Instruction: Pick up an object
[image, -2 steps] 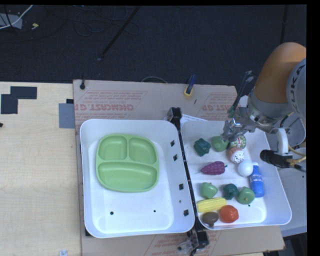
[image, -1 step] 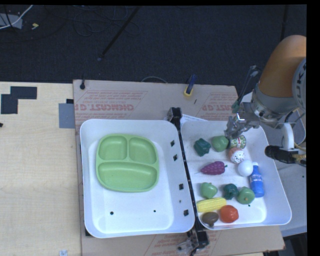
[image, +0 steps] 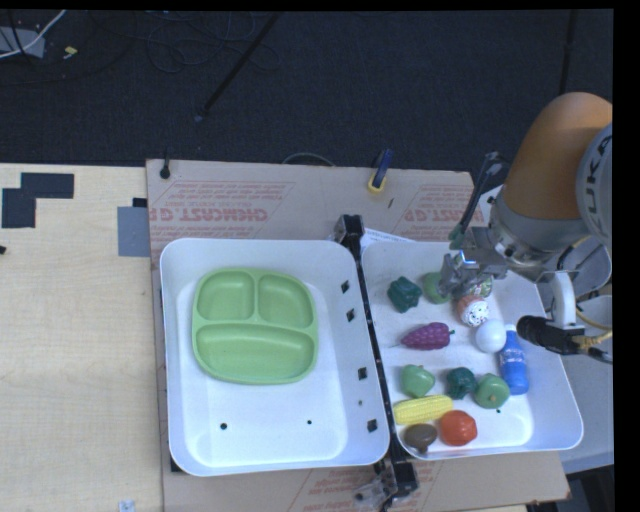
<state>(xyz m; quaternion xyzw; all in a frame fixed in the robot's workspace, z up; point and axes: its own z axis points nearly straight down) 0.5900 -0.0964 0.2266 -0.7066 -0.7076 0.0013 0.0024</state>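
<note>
The right bin (image: 560, 420) holds several toy foods. Among them are a dark green piece (image: 404, 292), a light green piece (image: 434, 289), purple grapes (image: 427, 336), a white ball (image: 490, 337) and a red-and-white piece (image: 474, 311). Nearer the front lie a blue bottle (image: 514, 363), a green pepper (image: 418, 380), a green apple (image: 491, 391), yellow corn (image: 423, 408) and a red tomato (image: 458, 428). My gripper (image: 466, 278) hangs low over the bin's far side, between the light green piece and the red-and-white piece, partly hiding both.
The left bin (image: 190, 420) holds a green divided plate (image: 255, 326). A raised black divider (image: 362, 330) separates the two bins. A black fitting (image: 545, 333) on the arm side overhangs the right bin's right edge. Cardboard (image: 250, 205) lies under the bins.
</note>
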